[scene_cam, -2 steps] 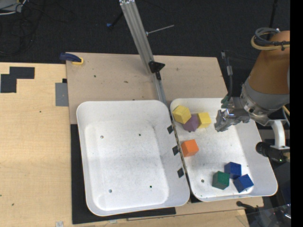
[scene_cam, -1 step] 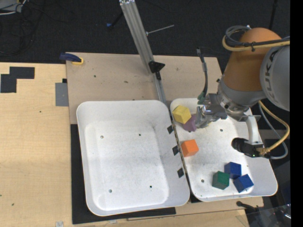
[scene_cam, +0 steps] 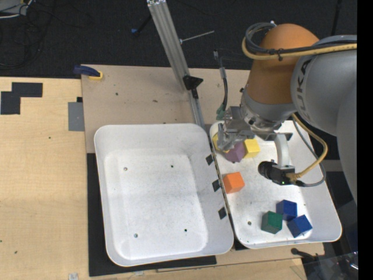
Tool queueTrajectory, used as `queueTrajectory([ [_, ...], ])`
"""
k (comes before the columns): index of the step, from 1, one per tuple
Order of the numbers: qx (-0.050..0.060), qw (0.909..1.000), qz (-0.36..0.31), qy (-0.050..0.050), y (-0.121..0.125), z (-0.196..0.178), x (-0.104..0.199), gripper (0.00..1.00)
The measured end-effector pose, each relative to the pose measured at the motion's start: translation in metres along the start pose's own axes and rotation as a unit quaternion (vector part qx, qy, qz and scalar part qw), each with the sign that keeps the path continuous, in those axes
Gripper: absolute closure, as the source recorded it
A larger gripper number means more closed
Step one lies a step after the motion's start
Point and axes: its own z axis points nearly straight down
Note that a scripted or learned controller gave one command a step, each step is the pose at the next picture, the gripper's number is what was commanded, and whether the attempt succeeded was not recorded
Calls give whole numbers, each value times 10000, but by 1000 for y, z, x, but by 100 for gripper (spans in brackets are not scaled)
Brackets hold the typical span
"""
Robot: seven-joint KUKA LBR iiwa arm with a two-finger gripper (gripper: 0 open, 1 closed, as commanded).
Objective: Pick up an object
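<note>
In the right bin [scene_cam: 326, 226], my gripper [scene_cam: 231, 139] hangs low over the far left corner. A purple block [scene_cam: 236, 153] lies directly under its tip, partly hidden by it. A yellow block [scene_cam: 252, 147] sits just right of the purple one, and another bit of yellow [scene_cam: 216, 140] peeks out on the gripper's left. Whether the purple block is gripped is hidden from this angle. An orange block [scene_cam: 233, 182] rests a little nearer the front, beside the bin's left wall.
A green block [scene_cam: 271, 221] and two blue blocks [scene_cam: 287, 207] [scene_cam: 300, 226] lie near the right bin's front. The left bin [scene_cam: 111, 150] is alongside. A slanted aluminium bar [scene_cam: 172, 45] rises behind the bins. The arm's body and cable [scene_cam: 280, 171] overhang the right bin.
</note>
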Motion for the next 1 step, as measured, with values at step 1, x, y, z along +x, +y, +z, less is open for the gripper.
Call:
queueTrajectory([
  [1,0,10000,7,-1,13,0,45,100],
])
